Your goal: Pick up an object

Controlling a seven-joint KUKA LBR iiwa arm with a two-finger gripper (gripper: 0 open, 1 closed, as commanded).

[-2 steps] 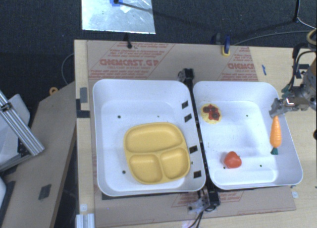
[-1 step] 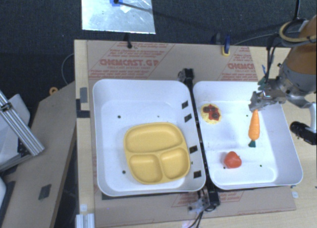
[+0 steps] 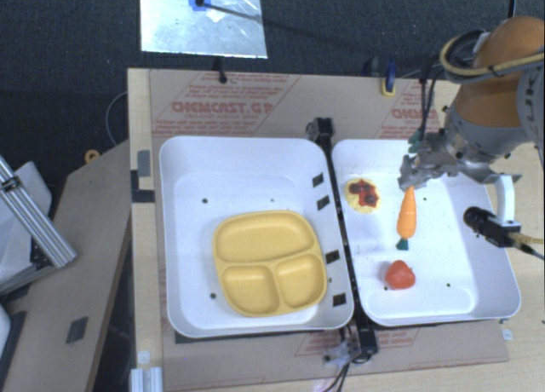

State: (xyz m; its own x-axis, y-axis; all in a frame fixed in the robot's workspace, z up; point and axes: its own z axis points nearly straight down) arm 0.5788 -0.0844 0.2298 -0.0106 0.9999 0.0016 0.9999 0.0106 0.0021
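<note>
Orange plastic carrot (image 3: 407, 214) lies in the right bin (image 3: 477, 296), its upper tip directly under the end effector (image 3: 414, 176) (whether that is spread or pressed together, I cannot tell). A tomato-like toy (image 3: 399, 274) sits nearby. Risk: coming down on the narrow tip, the carrot may pivot or squirt sideways toward the pizza toy (image 3: 364, 194).

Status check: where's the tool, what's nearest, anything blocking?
Tool over right white bin, at orange toy carrot's upper end. Grasp unconfirmed. Small pizza toy beside, apart.
</note>
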